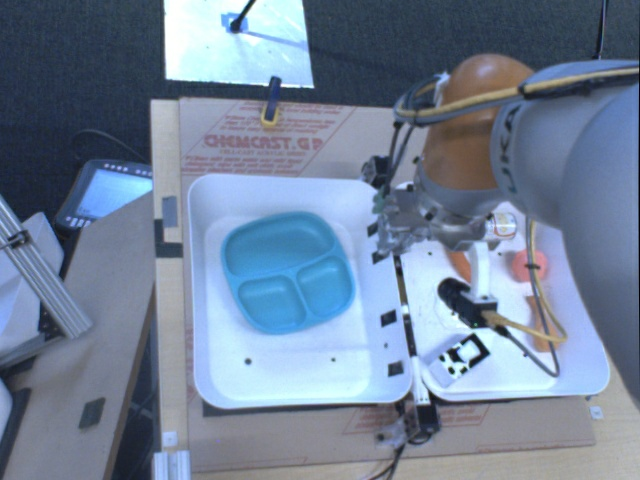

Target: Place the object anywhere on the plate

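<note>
A light blue plate [288,271] with three compartments lies in the left bin [300,378], and nothing rests on it. My gripper [392,230] hangs under the orange band of the arm, above the divide between the two bins, just right of the plate's right rim. In the right bin [560,368], partly hidden by the arm, lie an orange piece [460,263], a pink-orange piece [531,265] and a thin orange piece [541,336] near the right wall. I see nothing held in the gripper.
A black-and-white patterned card [461,356] lies at the front of the right bin. Cardboard [270,138] sits under both bins. A tablet [105,196] and a metal rail [40,278] lie off the bench to the left.
</note>
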### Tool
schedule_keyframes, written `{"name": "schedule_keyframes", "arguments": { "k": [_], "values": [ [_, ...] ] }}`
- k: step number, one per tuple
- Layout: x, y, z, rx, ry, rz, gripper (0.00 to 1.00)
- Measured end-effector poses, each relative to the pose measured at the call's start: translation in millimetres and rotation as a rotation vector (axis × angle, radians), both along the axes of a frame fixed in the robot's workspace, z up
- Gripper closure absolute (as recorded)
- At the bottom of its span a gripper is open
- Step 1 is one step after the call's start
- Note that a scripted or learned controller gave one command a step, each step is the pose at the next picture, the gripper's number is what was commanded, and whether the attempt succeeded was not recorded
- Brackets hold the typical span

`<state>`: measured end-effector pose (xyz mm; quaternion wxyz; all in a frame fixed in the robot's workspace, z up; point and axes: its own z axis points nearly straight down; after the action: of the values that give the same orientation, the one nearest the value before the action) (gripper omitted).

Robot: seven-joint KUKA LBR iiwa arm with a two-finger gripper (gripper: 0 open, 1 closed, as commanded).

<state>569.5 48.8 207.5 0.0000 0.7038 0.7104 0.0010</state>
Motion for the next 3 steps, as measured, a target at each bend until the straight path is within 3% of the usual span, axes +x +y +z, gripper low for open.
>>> {"name": "schedule_keyframes", "arguments": {
  "k": [1,2,3],
  "values": [
    [-6.6,54.2,8.3,0.001,0.000,0.001,1.00],
    [-25.0,74.4,16.5,0.000,0.002,-0.002,1.00],
    [-28.7,59.9,20.4,-0.001,0.001,-0.008,1.00]
  ]
}}
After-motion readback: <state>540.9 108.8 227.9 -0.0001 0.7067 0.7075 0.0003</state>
